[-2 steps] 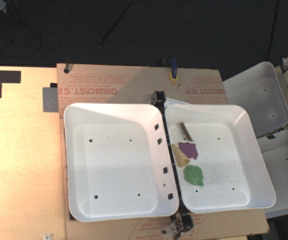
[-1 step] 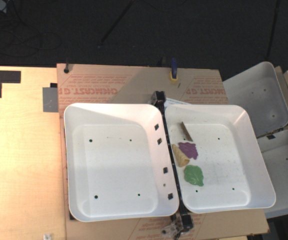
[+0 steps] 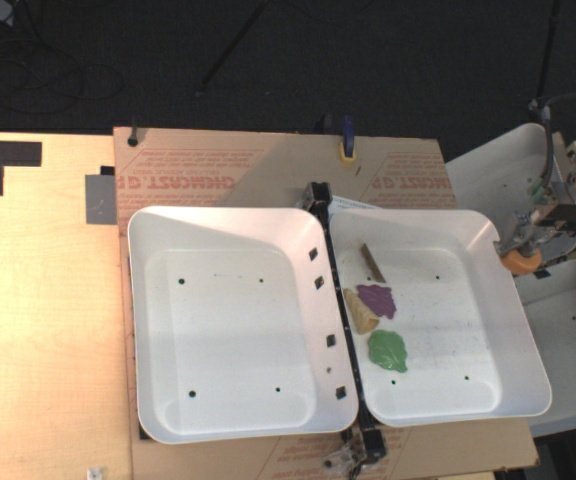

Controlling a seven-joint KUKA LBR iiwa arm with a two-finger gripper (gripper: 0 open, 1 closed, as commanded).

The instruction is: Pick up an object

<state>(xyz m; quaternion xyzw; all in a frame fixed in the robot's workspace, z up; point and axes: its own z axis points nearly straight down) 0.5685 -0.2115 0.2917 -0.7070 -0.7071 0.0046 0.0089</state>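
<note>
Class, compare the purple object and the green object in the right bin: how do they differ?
The purple object lies farther up the view than the green object. The purple one touches a tan piece; the green one lies by itself. Both are small, lumpy and in the right bin, near the divider.

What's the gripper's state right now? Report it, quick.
Gripper: cannot be told; it sits at the right bin's right edge, away from the green and purple objects.
</note>
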